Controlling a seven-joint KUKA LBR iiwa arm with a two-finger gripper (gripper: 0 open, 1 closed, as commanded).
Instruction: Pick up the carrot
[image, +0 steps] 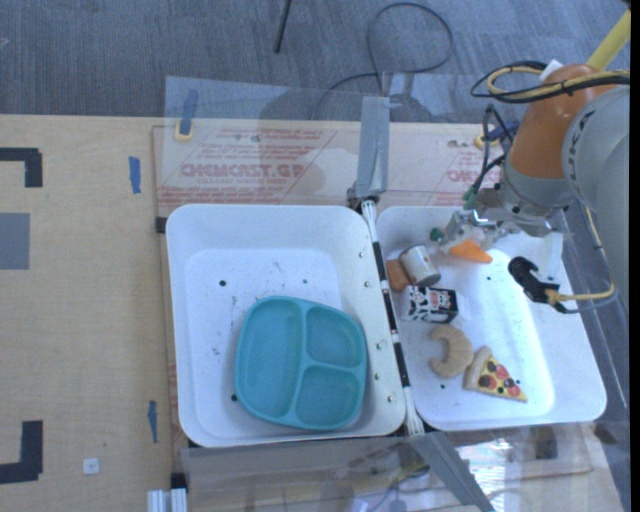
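Observation:
The carrot (470, 251) is small and orange, with a green top pointing left. It lies at the back of the right bin (560, 400), near the far wall. My gripper (478, 226) hangs straight over it, its tip at the carrot's upper edge. The wrist hides the contact, so I cannot tell whether the carrot is held or resting on the bin floor.
Left of the carrot lies a small brown and silver can (418, 266), with a black-and-white carton (432, 302) below it. A croissant (452, 351) and a pizza slice (495, 377) sit toward the front. A teal divided plate (300, 362) lies in the left bin (200, 250).

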